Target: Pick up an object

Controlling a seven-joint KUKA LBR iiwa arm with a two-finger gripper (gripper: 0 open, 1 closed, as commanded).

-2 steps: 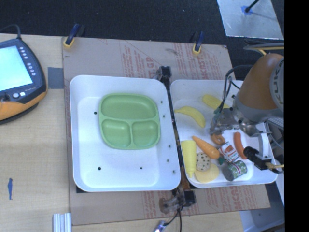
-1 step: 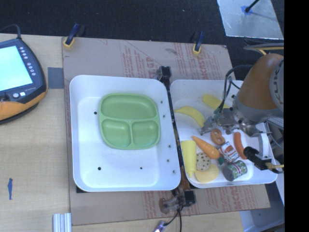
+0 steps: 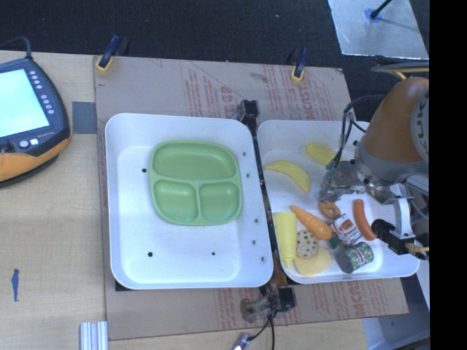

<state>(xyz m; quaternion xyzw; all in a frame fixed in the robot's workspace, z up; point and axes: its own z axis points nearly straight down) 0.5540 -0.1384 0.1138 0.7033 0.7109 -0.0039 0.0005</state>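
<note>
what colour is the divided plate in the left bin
Light green; the divided plate shows best in the camera view.

The arm (image 3: pixel 394 133) is a rounded orange and grey housing with thin dark cables looping beside it, ending in a metal-grey hand (image 3: pixel 332 188) over the right bin (image 3: pixel 288 133).

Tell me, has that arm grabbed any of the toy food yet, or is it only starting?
Nothing looks picked up yet. The gripper is low in the right bin, near a small brown piece and the carrot; I cannot tell whether it has hold of anything. The banana, hot dog and can lie in the bin. Grasping and lifting are left.
</note>
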